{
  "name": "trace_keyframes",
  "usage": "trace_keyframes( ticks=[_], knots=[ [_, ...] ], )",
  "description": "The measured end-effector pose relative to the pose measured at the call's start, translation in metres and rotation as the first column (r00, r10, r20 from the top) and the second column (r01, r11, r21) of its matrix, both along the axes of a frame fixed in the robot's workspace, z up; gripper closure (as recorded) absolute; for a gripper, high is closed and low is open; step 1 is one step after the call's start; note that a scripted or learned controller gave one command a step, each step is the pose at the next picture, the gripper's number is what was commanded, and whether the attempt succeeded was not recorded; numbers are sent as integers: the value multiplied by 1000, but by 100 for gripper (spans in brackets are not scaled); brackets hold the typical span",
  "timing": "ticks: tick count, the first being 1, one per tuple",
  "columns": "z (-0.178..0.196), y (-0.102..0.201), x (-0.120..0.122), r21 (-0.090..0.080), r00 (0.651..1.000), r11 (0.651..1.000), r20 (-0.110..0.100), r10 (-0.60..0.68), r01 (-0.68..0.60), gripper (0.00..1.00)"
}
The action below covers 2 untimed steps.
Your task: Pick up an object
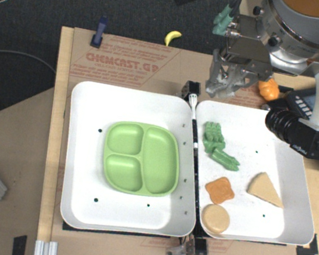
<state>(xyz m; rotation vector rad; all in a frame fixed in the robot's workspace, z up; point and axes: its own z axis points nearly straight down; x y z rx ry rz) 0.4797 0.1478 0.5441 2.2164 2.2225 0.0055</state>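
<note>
Gripper (227,84) hovered at upper centre, finger state unreadable; green toy (217,144), orange patty (220,190), wedge (266,189) lay below.

A divided plate (141,158) lies mid left bin (81,141). In the right bin (293,195), a toy (217,145) lies near its left wall, a wedge (265,189) right, two rounds (218,203) at the front.

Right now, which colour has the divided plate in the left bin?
Light green. The divided plate shows best in the camera view, lying in the left bin.
</note>
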Motion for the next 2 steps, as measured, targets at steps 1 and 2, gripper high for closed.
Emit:
trace_keyframes(
  ticks=[1, 2],
  knots=[
    [-154, 2, -2, -6, 1000, 1000, -21, -5, 4, 100],
    [-193, -32, -1, -3, 1000, 1000, -12, -8, 7, 100]
  ],
)
